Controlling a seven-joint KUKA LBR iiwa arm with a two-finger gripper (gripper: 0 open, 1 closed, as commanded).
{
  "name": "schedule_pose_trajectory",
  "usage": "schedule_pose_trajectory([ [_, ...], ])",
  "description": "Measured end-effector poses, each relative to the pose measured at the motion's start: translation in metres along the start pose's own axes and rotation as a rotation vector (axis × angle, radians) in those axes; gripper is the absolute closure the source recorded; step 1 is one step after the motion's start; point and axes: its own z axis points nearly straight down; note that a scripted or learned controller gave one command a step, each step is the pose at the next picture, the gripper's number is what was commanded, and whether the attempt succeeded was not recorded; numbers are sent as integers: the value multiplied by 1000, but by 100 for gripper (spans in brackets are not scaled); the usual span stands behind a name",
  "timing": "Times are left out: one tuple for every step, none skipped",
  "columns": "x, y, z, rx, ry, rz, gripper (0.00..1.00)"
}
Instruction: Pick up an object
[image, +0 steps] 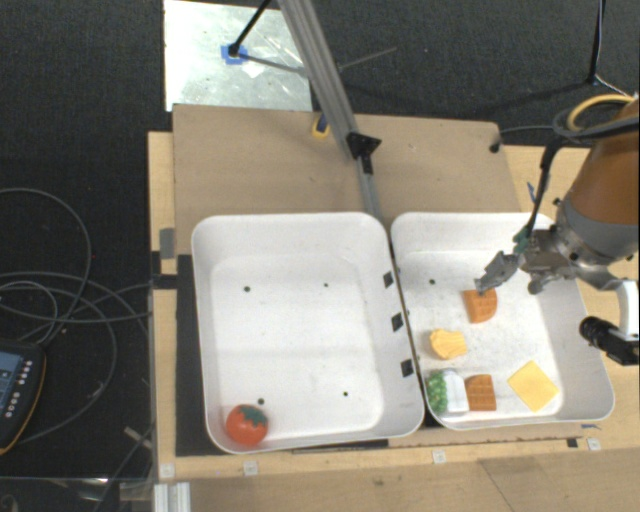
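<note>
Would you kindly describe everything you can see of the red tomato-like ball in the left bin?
The round red tomato-like ball looks like a smooth toy, probably plastic, with a small dark green stem patch on its top. It appears whole. It sits in the near left corner of the shallow white left bin, close against the bin's sloping wall, though actual contact with the wall is hard to confirm. Nothing else touches it, and the two-finger gripper is far off over the right bin.

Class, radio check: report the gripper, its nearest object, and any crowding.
Gripper open over right bin, one finger beside orange block. Nothing held. Yellow piece close below block.
</note>
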Motion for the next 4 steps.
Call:
schedule_pose_trajectory([
  [-1, -3, 62, 3, 1, 0, 0],
  [-9, -1, 109, 1, 0, 1, 0],
  [-9, 1, 96, -6, -1, 1, 100],
  [-16, 10, 40, -10, -3, -4, 100],
])
